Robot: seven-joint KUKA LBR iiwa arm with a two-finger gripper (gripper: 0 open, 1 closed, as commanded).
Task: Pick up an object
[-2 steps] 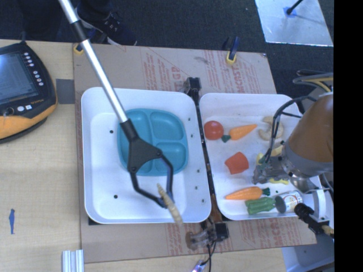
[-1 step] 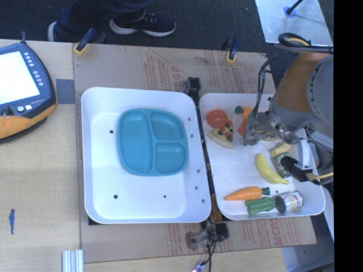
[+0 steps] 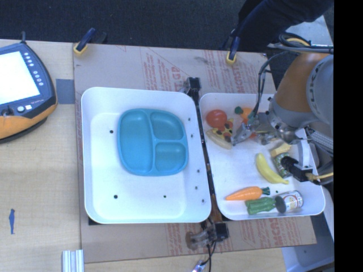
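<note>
The right bin [image 3: 238, 177] holds toy food: a red tomato [image 3: 215, 118], a pizza slice [image 3: 220, 135], a yellow banana [image 3: 267, 169], an orange carrot [image 3: 247, 194], a green vegetable [image 3: 260, 205] and a small can [image 3: 290, 202]. My gripper [image 3: 243, 132] hangs low over the bin's upper part, just right of the pizza slice and tomato. I see nothing held between its fingers. Small orange and green pieces [image 3: 243, 112] lie near the bin's far wall, partly hidden by the arm.
The left bin [image 3: 96, 152] carries a blue divided plate [image 3: 153, 141]. A tablet-like pendant [image 3: 22, 89] lies on the bench at the far left. Clamps [image 3: 84, 41] grip the cardboard's far edge. The grey arm with its orange band [image 3: 300, 89] covers the right bin's upper right corner.
</note>
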